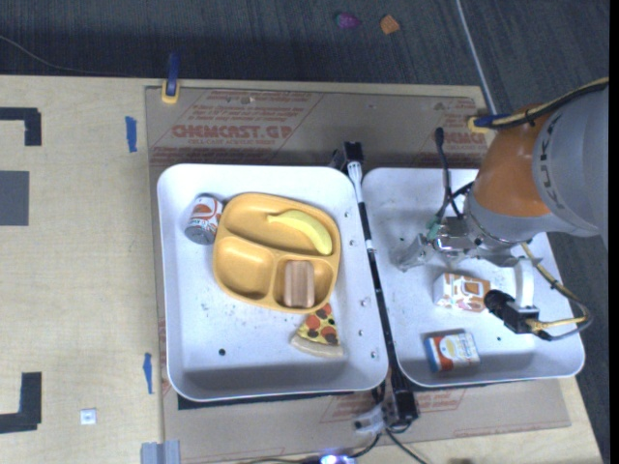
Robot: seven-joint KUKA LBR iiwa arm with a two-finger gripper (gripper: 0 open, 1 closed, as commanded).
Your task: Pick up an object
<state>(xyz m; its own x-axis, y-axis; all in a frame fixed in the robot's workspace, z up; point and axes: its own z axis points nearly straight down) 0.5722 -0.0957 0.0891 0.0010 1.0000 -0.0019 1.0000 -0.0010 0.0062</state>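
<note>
— Where's the gripper (418,252) now?

— I see it low in the right bin (551,361), over bare floor near the bin's left wall. I cannot tell how it is set; nothing visibly sits in it.

— Nearest pick?

— A small white-and-orange packet (460,293) just beside it, toward the front. A blue-and-white carton (452,350) lies nearer the front rim, apart from the packet, so I judge there's room around both.

— And the left bin (184,356)?

— A yellow divided tray (275,250) holds a banana (304,226); a can (202,218) touches it, a pizza slice (318,329) lies in front. That one's tighter, I'd say.
</note>
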